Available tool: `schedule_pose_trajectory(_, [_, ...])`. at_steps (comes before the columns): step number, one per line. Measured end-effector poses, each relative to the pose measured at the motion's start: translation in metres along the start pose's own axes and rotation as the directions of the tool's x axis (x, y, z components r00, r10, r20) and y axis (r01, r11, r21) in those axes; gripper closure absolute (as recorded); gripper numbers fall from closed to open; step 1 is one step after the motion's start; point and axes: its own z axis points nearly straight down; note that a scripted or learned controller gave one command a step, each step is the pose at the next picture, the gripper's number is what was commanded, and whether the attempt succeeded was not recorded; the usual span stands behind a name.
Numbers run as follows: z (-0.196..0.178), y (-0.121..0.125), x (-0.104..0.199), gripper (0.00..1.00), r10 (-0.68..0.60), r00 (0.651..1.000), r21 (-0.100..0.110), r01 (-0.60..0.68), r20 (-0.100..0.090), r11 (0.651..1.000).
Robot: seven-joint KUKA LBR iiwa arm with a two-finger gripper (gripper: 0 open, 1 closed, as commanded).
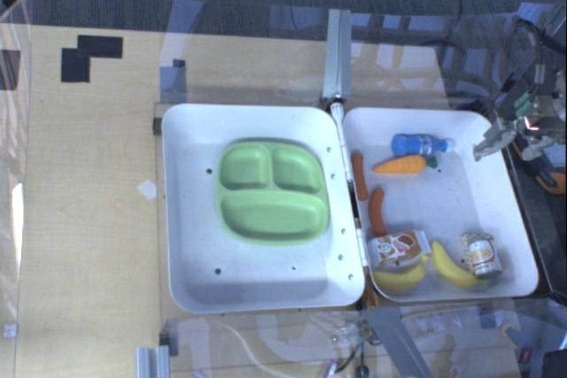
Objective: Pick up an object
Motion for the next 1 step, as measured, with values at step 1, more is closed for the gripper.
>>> schedule_pose_trajectory(1, [-0.0120,0.0020,0.0007,1.00,-0.006,1.000,-0.007,0.006,0.001,1.000])
